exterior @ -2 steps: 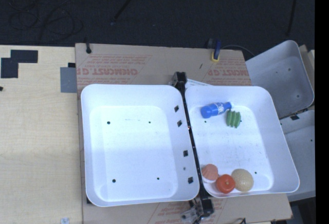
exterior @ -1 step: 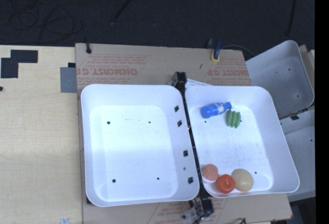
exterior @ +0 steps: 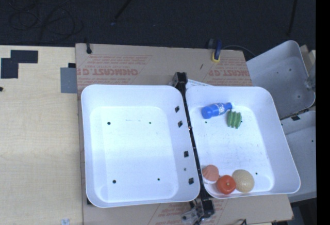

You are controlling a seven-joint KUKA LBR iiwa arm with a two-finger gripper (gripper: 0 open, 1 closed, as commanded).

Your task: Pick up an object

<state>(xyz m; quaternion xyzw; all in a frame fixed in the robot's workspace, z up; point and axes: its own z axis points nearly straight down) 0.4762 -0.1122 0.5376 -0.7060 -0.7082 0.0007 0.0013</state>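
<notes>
1. A dark floor strewn with cables lies behind a pale wooden bench. On it a sheet of printed cardboard carries the two white bins, which sit edge to edge and appear to be joined along the seam by small black clips, probably so they cannot slide apart.
2. All the candidates for picking lie in the right bin, the one on the side the arm reaches in from, so they are likely the nearer reach. The left bin lies beyond it.
3. A blue bottle lies on its side toward the back of that bin, with a green ridged piece just beside it, seemingly apart.
4. In the front corner three round things crowd together, touching or nearly so: a pinkish piece, a red tomato-like ball and a beige ball. They have probably rolled there and settled against the bin wall.
5. How wide the gripper stands, and whether it holds or touches anything, I cannot tell from this view. Every object rests on the bin floor, so I judge the pick not yet made.
6. The bottle and the green piece look easier to reach, with more open floor around them than the packed trio has.
</notes>
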